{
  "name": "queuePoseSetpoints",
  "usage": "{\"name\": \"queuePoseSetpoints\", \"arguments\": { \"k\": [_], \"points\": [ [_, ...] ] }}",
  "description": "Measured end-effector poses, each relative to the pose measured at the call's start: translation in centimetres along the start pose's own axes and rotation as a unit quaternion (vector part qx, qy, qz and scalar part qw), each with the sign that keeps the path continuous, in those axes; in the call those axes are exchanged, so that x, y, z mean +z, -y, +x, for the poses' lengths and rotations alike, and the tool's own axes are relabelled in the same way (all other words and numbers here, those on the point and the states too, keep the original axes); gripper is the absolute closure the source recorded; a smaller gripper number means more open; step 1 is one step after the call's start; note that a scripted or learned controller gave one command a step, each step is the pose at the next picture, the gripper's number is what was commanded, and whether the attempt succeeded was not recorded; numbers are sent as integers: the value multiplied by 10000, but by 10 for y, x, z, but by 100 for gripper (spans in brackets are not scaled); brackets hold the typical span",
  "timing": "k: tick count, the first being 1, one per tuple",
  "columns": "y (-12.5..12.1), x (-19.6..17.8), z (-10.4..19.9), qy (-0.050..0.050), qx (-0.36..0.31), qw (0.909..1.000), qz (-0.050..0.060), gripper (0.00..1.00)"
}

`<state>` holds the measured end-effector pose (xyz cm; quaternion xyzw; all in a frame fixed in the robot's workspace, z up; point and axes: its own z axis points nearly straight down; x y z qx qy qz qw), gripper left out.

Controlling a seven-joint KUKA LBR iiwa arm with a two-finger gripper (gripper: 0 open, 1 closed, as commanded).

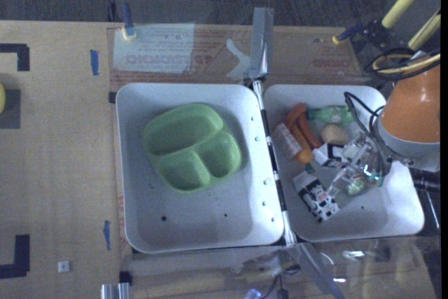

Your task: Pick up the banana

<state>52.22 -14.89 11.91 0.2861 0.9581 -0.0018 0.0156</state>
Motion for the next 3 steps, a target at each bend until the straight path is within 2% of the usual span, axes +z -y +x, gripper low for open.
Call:
{"name": "queuePoseSetpoints", "arguments": {
  "k": [1, 2, 3],
  "points": [
    [-15, -61, 33, -127, -2139, 9768, -22, 0],
    [-23, 4, 54, -49, -2590, 9659, -22, 0],
    [-90, -69, 107, -136, -582, 9982, 4, 0]
  ]
}}
